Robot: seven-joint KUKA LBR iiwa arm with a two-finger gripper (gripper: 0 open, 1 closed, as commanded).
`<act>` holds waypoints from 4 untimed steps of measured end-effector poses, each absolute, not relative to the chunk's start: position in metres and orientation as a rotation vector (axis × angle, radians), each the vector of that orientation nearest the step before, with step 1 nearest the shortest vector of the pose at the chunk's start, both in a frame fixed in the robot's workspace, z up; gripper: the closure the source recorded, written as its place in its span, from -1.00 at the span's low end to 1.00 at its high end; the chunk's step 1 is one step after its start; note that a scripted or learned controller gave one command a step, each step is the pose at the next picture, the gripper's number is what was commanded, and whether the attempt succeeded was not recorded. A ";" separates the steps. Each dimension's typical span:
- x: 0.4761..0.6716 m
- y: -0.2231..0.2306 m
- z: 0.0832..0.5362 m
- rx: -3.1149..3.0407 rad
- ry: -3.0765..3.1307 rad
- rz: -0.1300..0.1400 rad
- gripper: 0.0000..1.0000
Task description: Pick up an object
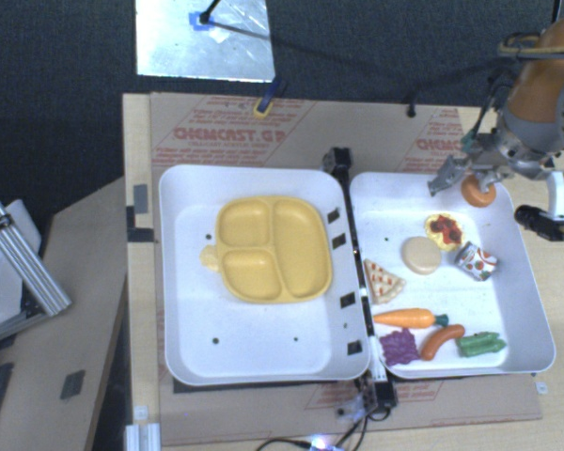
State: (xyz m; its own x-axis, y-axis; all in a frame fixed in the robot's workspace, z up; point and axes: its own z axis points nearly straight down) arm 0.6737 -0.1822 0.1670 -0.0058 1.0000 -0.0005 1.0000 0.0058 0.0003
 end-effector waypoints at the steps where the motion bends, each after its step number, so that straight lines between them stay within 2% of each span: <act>1: 0.672 -0.180 0.105 2.232 2.235 -0.025 -1.00; 2: 0.670 -0.183 0.090 2.239 2.233 -0.028 -1.00; 3: 0.669 -0.193 0.102 2.231 2.218 -0.041 1.00; 4: 0.665 -0.198 0.165 2.215 2.218 0.006 1.00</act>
